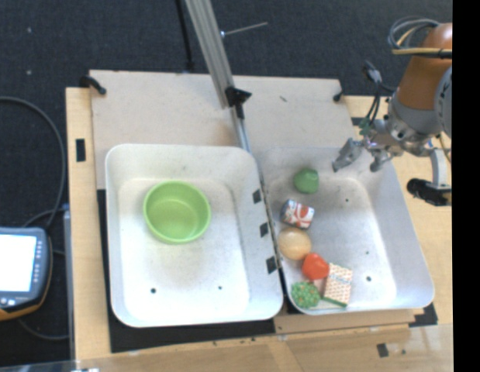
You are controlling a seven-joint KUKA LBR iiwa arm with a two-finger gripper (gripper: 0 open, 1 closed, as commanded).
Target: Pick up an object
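**Presently: gripper over far edge of right bin, nothing held**

The two-finger gripper (362, 154) hangs above the far rim of the right shallow white bin (395, 231), fingers spread apart, nothing between them. Candidate objects crowd the bin's left wall, likely slid there: small green ball (306, 180), crumpled red-and-silver wrapper (298, 214), pale tan egg-shaped object (295, 245), red-orange lump (315, 266). The ball is nearest. The arm reaches in from the right, wrist tilted leftward. The green plastic bowl (177, 211) sits in the left white bin (224, 301).
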